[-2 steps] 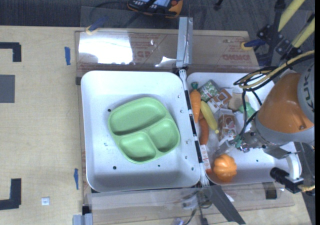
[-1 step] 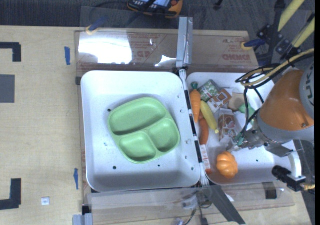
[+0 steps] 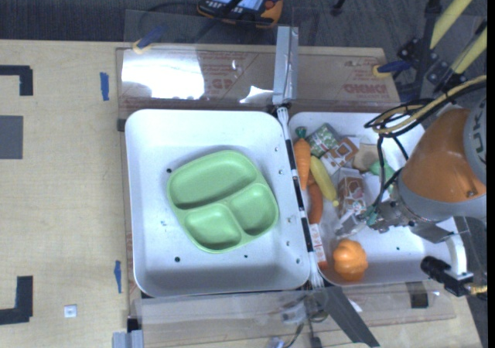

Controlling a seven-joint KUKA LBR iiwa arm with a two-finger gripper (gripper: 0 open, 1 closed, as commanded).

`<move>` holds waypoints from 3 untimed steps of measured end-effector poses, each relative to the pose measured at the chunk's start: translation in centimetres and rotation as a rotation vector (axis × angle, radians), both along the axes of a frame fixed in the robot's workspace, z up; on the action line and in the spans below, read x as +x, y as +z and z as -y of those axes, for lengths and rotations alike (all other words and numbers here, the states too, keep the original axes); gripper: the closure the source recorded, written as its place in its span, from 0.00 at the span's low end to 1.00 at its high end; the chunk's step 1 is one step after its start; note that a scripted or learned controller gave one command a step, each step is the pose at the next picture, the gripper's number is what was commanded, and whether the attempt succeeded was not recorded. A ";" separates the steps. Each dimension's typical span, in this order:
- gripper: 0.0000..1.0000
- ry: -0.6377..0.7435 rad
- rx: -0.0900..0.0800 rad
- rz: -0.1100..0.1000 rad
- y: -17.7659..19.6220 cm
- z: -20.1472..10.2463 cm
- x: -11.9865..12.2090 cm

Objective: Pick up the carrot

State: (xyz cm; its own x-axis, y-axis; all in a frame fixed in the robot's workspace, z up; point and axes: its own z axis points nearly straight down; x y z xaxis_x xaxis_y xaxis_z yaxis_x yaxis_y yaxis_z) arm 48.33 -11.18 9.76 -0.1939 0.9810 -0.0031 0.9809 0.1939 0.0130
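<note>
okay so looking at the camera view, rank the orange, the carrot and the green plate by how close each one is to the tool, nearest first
1. Orange: just below-left of the tool, near the right bin's front edge.
2. Carrot: farther up-left, along the right bin's left wall.
3. Green plate: farthest, in the left bin.

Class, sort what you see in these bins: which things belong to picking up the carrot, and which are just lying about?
Belongs to the job:
carrot
tool

Lying about:
green tray
banana
orange
packets
</note>
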 end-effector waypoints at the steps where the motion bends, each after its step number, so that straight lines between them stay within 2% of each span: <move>1: 0.00 0.121 -0.001 -0.005 -1.0 1.2 0.0; 2: 0.00 0.525 -0.006 -0.001 -1.0 -1.5 0.0; 3: 1.00 0.522 -0.007 0.004 0.1 -1.5 0.1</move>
State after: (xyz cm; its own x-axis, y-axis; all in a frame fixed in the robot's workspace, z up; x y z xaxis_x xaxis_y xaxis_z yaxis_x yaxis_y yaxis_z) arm 48.44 -9.70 9.84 -0.6574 0.7534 -0.0112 0.7533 0.6575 0.0132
